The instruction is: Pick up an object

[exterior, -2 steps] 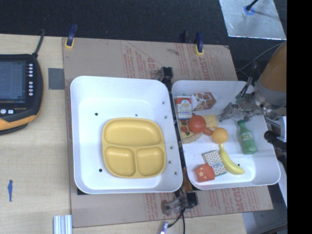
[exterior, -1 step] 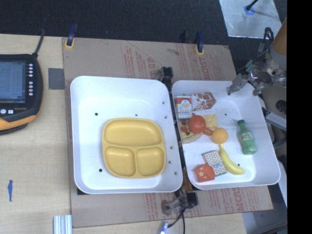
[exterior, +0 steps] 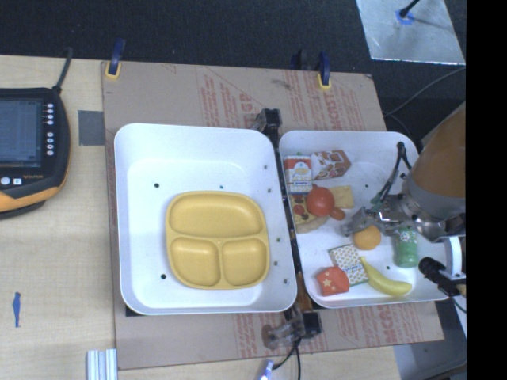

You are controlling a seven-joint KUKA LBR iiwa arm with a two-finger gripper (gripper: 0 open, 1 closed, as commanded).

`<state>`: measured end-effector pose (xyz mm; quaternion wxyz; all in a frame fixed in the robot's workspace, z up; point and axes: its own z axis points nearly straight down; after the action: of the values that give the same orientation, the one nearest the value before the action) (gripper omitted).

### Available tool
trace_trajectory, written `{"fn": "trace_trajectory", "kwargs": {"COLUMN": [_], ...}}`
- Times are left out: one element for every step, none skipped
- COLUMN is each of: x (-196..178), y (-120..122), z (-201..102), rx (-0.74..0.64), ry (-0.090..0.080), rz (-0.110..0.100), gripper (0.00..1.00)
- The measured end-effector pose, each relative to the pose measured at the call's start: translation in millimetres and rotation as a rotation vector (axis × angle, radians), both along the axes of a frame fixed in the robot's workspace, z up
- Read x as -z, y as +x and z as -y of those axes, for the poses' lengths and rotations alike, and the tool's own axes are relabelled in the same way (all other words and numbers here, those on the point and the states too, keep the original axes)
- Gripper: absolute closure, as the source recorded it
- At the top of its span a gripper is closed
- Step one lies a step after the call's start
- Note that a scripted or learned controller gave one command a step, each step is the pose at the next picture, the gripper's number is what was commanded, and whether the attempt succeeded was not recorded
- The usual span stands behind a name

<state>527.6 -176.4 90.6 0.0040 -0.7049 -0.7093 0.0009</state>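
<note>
In the right white bin [exterior: 348, 142], the small round orange fruit [exterior: 367, 238] is seen just beside the tool [exterior: 372, 216], whose state cannot be told. It is judged light, firm and smooth; a grip across its middle is advised.

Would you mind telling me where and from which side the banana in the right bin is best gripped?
Grip the banana at its middle, from straight above, fingers closing across its narrow width. It lies flat along the bin's near wall, so a sideways approach looks blocked.
</note>
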Motion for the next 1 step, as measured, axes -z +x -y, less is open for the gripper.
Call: {"fn": "trace_trajectory", "kwargs": {"x": [-10.8], "y": [0.5], "z": [1.9], "rx": [-0.003], "ry": [-0.003], "rz": [0.001], "gripper": [1.00]}}
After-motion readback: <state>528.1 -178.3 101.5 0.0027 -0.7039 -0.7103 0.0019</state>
